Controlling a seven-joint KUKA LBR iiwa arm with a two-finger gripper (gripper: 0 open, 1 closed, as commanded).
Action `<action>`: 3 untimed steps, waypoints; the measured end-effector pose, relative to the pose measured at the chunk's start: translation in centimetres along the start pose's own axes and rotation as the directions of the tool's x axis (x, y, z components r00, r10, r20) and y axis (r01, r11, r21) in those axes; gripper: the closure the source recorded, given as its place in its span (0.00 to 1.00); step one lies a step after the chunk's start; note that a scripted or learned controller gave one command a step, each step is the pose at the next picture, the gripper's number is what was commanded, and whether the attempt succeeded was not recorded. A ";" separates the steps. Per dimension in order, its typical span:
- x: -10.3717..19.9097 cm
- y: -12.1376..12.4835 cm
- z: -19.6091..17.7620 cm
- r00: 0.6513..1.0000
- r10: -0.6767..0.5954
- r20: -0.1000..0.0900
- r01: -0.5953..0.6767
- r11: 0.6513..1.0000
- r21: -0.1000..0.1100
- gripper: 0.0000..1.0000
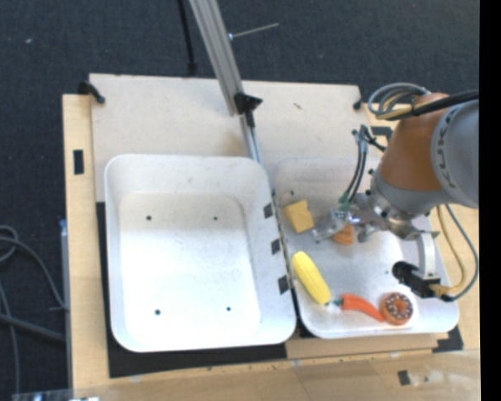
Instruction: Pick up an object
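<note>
My gripper [344,226] is low in the right bin [317,174], below the arm's orange band. A small orange object [343,237] lies right under the gripper's silver tip, partly covered by it. To its left sits a yellow block [299,216]. Near the bin's front lie a yellow corn cob [311,277], an orange carrot [361,307] and a round red ring-shaped piece [397,307].
The left bin [117,224] lies beside the right one, their rims touching at the middle. A slanted metal pole [221,48] rises from behind the bins. Black cables [417,278] hang by the arm over the right bin's right side.
</note>
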State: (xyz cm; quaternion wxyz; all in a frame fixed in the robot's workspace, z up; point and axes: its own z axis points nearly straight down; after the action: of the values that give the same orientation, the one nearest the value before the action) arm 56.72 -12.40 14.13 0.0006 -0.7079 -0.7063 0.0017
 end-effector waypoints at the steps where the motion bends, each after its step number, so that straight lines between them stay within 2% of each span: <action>1: -0.1 -0.1 4.3 1.000 0.001 0.000 -0.001 1.000 0.000 0.00; 2: -0.2 0.1 2.9 1.000 0.010 0.000 -0.010 1.000 -0.008 1.00; 3: 0.4 0.5 -1.8 1.000 -0.006 0.000 0.006 1.000 -0.009 1.00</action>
State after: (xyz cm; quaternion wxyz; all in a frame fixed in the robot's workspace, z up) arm 57.22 -12.04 15.90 -0.0026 -0.7057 -0.7085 -0.0017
